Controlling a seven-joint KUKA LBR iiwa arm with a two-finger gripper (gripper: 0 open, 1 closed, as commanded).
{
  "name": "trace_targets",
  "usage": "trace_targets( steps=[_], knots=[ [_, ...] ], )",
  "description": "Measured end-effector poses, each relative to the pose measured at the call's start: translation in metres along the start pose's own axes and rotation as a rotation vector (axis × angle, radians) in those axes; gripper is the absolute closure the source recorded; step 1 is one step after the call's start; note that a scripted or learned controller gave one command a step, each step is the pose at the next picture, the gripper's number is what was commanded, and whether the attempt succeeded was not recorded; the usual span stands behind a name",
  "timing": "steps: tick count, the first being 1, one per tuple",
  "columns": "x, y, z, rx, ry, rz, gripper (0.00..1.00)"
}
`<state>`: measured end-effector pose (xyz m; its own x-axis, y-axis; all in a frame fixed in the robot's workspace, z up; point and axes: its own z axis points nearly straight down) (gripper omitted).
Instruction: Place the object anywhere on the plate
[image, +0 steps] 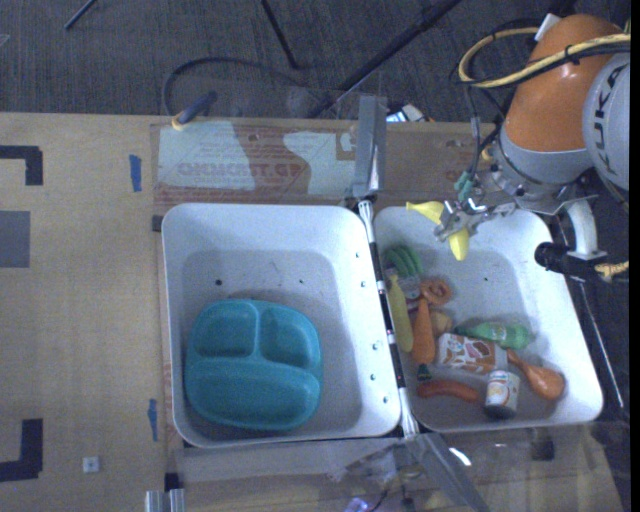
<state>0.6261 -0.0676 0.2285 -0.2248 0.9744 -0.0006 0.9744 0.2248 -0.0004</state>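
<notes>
The gripper (462, 215) hangs over the far edge of the right bin (580, 385), closed on a yellow banana-like object (452, 228). The teal plate (254, 366) lies in the left bin (180, 240), to the gripper's lower left.

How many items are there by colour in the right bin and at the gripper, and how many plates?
Yellow: 2, one at the gripper, one by the divider
Green: 2
Orange: 4
Carton: 1
Can: 1
Teal plate: 1
Total: 11
</notes>
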Motion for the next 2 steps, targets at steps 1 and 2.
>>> trace_targets(
  steps=[1,2],
  knots=[
    [0.099,-0.007,0.047,0.007,0.001,0.251,1.0],
    [0.186,-0.025,0.048,0.007,0.0,0.145,1.0]
  ],
)
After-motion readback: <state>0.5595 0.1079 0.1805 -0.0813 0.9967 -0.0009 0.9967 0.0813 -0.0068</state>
